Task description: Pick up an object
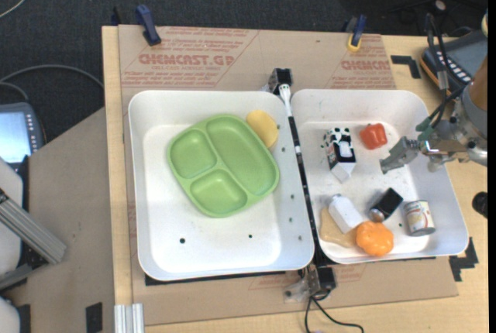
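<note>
Orange and knobbly, a round fruit-like object point(374, 238) sits at the near edge of the right bin point(442, 192), touching a small white block point(344, 211). Above that bin's right side, the gripper point(399, 156) hangs spread, grasping nothing.

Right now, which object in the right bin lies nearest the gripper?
The red object, just left of the gripper; the can and orange fruit lie farther down.
</note>
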You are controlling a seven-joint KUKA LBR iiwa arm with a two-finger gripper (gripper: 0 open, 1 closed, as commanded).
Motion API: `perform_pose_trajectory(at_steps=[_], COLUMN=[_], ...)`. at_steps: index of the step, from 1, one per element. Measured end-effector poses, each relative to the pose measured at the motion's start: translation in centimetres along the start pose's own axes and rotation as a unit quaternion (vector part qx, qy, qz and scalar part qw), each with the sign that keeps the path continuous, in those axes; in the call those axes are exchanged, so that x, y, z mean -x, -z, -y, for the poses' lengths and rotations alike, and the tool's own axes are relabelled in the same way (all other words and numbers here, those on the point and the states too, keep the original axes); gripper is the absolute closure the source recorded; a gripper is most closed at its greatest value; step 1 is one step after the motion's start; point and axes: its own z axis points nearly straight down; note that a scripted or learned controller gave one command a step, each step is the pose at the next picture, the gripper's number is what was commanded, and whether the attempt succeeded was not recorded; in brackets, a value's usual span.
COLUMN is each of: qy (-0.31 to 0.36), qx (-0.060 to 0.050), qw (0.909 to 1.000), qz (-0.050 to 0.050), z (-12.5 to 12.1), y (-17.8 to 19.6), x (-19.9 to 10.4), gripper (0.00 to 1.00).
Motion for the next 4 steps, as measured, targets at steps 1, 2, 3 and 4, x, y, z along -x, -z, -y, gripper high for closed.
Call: perform_pose_trajectory(at_steps=[1, 2, 3, 4], qy=[-0.003, -0.001, 0.003, 0.002], qx=[-0.006, 0.001, 0.002, -0.001], qw=[1.0000, 1.0000, 1.0000, 1.0000], qz=[-0.001, 0.001, 0.000, -0.001], z=[1.1, 0.7, 0.7, 0.8], y=[-14.7, -12.9, -8.2, -8.4], x=[4.4, 4.2, -4.0, -9.5], gripper=[0.00, 1.00, 1.00, 1.00])
